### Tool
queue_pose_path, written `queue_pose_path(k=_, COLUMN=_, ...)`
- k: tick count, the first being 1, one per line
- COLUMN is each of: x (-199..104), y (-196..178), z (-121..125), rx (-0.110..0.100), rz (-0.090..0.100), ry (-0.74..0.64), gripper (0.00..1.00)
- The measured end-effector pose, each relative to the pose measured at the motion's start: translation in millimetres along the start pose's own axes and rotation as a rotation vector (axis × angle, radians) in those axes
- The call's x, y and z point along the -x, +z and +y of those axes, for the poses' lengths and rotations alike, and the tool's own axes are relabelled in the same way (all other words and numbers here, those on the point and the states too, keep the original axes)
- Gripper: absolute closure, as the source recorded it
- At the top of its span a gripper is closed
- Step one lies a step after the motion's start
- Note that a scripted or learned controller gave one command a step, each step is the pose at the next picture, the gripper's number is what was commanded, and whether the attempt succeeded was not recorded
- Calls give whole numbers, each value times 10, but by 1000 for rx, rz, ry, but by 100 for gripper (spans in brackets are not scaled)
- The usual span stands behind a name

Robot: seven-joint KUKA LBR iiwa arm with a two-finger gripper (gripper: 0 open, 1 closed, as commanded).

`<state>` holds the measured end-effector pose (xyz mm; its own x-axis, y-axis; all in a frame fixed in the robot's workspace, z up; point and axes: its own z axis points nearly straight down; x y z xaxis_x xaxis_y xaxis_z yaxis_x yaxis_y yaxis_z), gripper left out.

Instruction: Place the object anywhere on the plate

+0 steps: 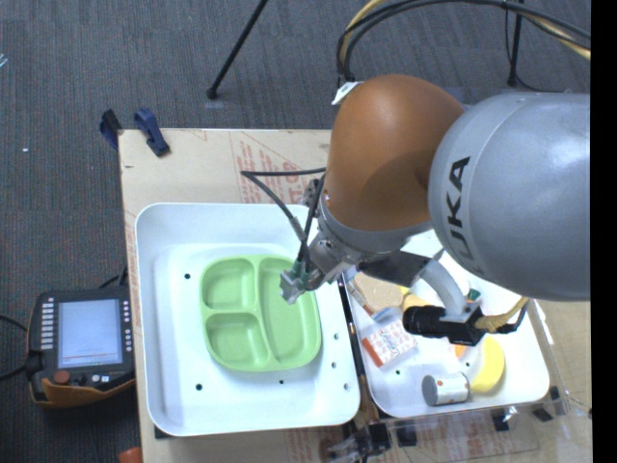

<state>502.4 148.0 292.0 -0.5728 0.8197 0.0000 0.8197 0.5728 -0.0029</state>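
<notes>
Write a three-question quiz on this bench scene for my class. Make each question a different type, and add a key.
1. True or false: the yellow object lies in the same bin as the green plate.
2. Multiple choice: the hand hangs over
A) the green plate
B) the red-and-white packet
C) the screen unit on the floor
3. Fill in the gap: the plate is divided into ___ compartments.

Key
1. False. The yellow object is in the right bin, and the plate is in the left bin.
2. A
3. three
</notes>
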Motion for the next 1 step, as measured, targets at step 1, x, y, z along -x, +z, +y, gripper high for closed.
queue_pose_path(k=1, x=-5, y=3, z=0, rx=-1, rz=0, ry=-2, gripper=0)
